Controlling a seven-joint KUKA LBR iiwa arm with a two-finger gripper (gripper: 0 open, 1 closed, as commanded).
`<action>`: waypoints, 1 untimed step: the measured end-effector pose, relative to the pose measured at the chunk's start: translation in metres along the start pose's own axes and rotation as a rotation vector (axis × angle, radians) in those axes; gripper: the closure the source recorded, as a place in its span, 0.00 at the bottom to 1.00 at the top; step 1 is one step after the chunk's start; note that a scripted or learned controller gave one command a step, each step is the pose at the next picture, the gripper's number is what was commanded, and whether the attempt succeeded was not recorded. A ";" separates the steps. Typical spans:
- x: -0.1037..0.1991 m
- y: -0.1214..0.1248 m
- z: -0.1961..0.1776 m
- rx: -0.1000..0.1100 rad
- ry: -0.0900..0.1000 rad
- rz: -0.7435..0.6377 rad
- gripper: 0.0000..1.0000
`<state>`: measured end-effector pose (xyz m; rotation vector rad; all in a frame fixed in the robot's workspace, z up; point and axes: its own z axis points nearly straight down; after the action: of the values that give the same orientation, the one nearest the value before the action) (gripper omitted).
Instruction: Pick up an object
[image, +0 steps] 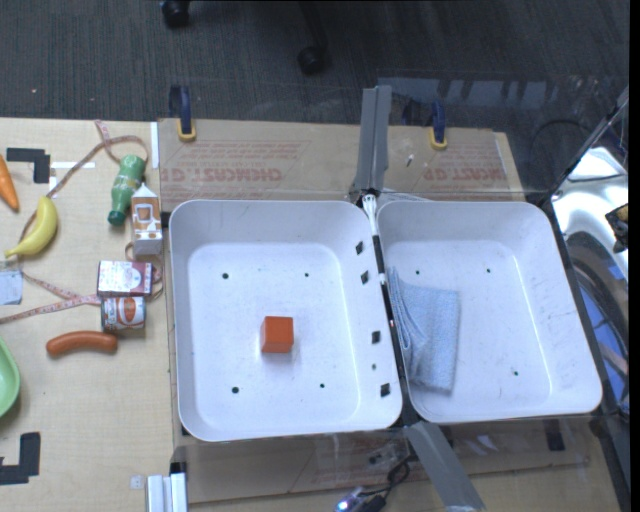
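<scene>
An orange-red cube (278, 334) rests near the middle of the left white bin (200, 240). A folded grey-blue cloth (427, 328) lies against the left wall of the right white bin (540, 240).
Toy items lie on the bench left of the bins: a carrot (8, 186), a banana (34, 228), a green bottle (125, 186), a small carton (146, 224), a can (124, 313), a sausage (82, 344). Grey metal struts (372, 140) run between and below the bins.
</scene>
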<state>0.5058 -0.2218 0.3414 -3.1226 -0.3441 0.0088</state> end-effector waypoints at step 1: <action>0.061 -0.084 0.100 0.002 -0.001 0.016 0.00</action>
<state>0.5468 -0.1262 0.2407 -3.1234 -0.3196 0.0114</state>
